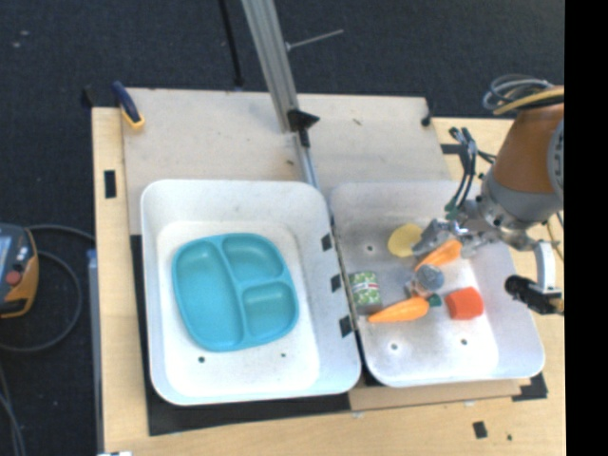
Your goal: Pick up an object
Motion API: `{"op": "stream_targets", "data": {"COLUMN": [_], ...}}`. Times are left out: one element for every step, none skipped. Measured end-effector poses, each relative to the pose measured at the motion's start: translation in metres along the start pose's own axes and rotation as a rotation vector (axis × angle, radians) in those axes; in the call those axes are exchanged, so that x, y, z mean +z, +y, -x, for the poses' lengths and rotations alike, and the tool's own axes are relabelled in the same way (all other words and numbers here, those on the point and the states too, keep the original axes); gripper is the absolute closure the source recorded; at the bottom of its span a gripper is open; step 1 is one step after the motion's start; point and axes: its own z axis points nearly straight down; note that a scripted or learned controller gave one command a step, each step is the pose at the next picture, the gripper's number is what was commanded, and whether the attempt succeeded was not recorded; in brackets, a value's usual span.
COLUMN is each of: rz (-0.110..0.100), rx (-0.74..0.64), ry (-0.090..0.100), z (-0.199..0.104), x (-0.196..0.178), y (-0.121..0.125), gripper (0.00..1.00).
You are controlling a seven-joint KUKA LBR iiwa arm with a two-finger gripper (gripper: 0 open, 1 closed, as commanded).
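A blue tray [235,290] fills the left bin [157,207]. In the right bin [513,345], the tool [439,252] grips an orange piece [440,253], beside a carrot [399,311], red block [465,303] and yellow disc [404,239].

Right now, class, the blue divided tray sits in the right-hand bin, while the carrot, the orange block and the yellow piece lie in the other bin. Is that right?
Not quite. The camera view shows the blue divided tray in the left-hand bin. The carrot, the orange block and the yellow piece lie in the other bin, on the right.
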Motion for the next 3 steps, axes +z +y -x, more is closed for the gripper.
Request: {"op": "stream_targets", "data": {"rz": [0.008,0.008,0.011], "rx": [0.001,-0.007,-0.004], "ry": [0.000,0.001,-0.001], "z": [0.001,-0.001,0.010], "x": [-0.015,-0.058,-0.115], "y": [0.002,0.002,0.000], "gripper": [1.00,1.00,1.00]}}
